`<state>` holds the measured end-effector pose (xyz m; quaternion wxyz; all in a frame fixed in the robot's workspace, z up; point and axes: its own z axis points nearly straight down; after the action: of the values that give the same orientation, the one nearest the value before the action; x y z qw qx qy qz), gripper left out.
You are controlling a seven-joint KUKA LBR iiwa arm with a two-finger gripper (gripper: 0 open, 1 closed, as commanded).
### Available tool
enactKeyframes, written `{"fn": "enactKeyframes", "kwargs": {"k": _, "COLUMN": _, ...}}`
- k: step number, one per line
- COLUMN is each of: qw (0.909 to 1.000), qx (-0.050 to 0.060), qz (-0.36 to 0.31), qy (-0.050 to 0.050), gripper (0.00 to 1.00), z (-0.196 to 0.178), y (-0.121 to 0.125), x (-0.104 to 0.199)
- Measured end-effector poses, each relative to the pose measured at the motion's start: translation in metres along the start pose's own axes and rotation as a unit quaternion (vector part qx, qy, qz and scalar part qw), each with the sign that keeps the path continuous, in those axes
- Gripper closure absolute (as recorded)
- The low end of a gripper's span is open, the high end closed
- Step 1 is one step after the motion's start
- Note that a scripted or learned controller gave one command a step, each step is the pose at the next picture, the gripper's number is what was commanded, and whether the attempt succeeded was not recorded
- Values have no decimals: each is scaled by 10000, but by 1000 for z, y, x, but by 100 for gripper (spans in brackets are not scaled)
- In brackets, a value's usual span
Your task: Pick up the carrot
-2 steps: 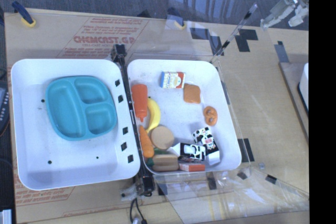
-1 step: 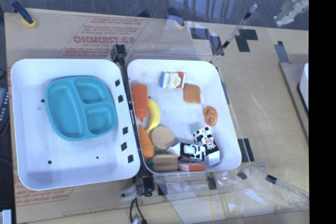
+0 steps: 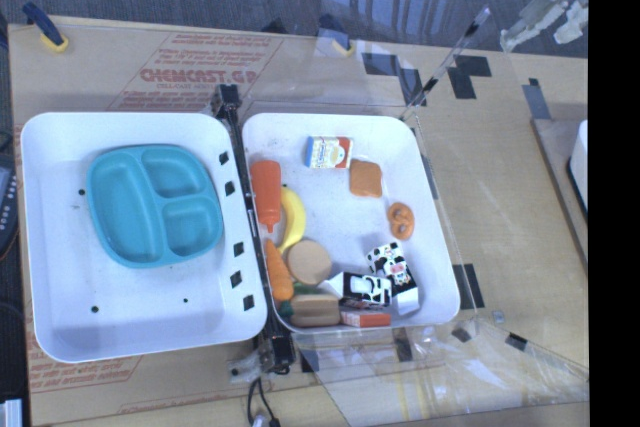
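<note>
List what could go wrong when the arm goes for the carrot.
1. The carrot lies against the right bin's left wall, leaving little room on that side.
2. The banana and round tan piece crowd it, so the claw might nudge or take those.

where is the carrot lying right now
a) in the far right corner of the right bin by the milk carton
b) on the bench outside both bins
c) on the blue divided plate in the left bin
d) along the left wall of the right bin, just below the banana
d: the carrot lies in the right bin against its left wall, just below the banana and beside the round tan piece.
</note>
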<state>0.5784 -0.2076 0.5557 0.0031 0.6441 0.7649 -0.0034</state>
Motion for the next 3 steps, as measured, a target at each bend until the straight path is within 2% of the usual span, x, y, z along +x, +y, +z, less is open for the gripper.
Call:
{"fn": "enactKeyframes", "kwargs": {"k": 1, "qw": 9961, "qx": -19, "qz": -877, "qy": 17, "gripper": 0, "z": 27, "y": 41, "x": -8}}
{"fn": "enactKeyframes", "kwargs": {"k": 2, "qw": 9862, "qx": -30, "qz": -1657, "qy": 11, "gripper": 0, "z": 11, "y": 60, "x": -11}}
{"fn": "enactKeyframes", "kwargs": {"k": 3, "qw": 9862, "qx": -30, "qz": -1655, "qy": 12, "gripper": 0, "z": 11, "y": 59, "x": -11}}
